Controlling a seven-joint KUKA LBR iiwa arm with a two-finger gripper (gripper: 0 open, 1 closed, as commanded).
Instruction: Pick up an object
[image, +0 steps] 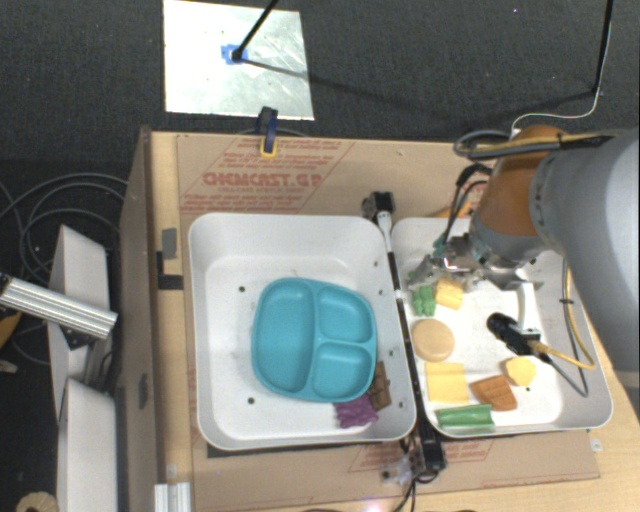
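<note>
The arm (560, 190) is running off the right edge of the view, so its upper part is being cut away. Its wrist is covering the far right corner of the right bin (585, 405), and the gripper (452, 268) beneath it is sitting partly under that bulk; whether its fingers are apart or closed is not showing. A green piece (424, 299) near the bin's left wall is too small to be identified. In the left bin (215, 330), the teal tray (314, 339) is overlapping a purple item (352, 412) and a brown item (381, 388) at the near right corner, hiding their shapes
</note>
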